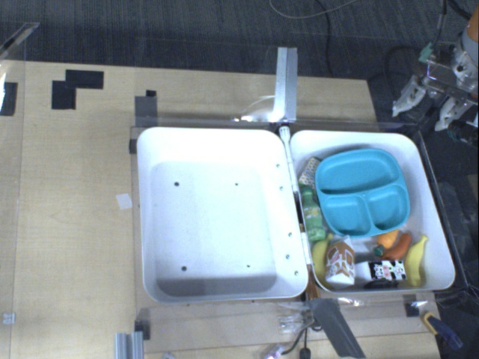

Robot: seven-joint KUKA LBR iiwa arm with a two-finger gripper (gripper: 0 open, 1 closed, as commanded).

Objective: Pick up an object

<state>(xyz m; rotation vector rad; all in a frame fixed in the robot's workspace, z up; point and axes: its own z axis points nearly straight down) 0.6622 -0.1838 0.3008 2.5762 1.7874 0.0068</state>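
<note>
Two shallow white bins are being shown side by side on a pale wooden bench, viewed from above at a slant. The gripper (436,105) is being held at the upper right, beyond the far right corner of the right bin (438,200) and above the dark floor, well apart from everything in the bins; its two pale fingers (408,99) are being kept spread, with nothing between them.

The right bin is being crowded with objects. A blue divided plate (363,191) is being seen lying across its middle, taking up most of the floor. A green item (310,217) is being pressed along the left wall beside the plate, with a patterned scrap (309,171) just beyond it toward the far end. Along the near wall, a white cup with brown markings (340,261) is being seen near a yellow piece (319,256) at the near left corner. A small black-and-white box (386,272) is being seen lying beside the cup, with an orange carrot-like toy (394,241) just behind it and a yellow banana (416,260) curving along the right wall.

The left bin (217,215) is being separated from its neighbour by a grey metal upright (286,87) at the far edge.
</note>
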